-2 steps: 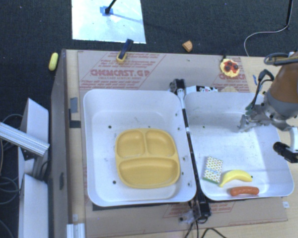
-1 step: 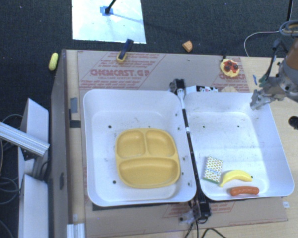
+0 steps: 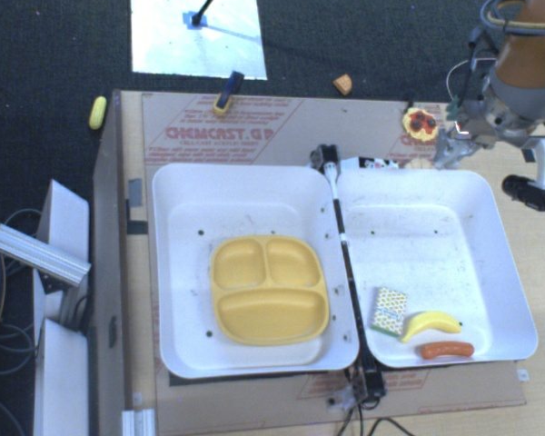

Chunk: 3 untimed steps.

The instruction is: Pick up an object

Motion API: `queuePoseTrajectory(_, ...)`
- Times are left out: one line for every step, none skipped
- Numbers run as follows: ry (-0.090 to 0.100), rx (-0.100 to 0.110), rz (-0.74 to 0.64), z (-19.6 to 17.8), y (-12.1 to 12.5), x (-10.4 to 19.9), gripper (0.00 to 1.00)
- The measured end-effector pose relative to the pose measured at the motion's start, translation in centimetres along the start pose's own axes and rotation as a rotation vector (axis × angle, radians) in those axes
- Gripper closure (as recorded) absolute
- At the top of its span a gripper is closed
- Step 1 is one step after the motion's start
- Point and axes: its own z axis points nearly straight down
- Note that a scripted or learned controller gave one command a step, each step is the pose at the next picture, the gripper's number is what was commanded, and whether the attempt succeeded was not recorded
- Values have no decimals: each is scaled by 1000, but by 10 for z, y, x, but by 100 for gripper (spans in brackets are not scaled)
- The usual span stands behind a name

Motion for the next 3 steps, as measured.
queuePoseTrajectory(-1,1,1,-32,0,-4,100)
queuePoseTrajectory(2,4,0,-5,0,67,100)
queuePoseTrajectory(0,3,1,-5,-1,65,0)
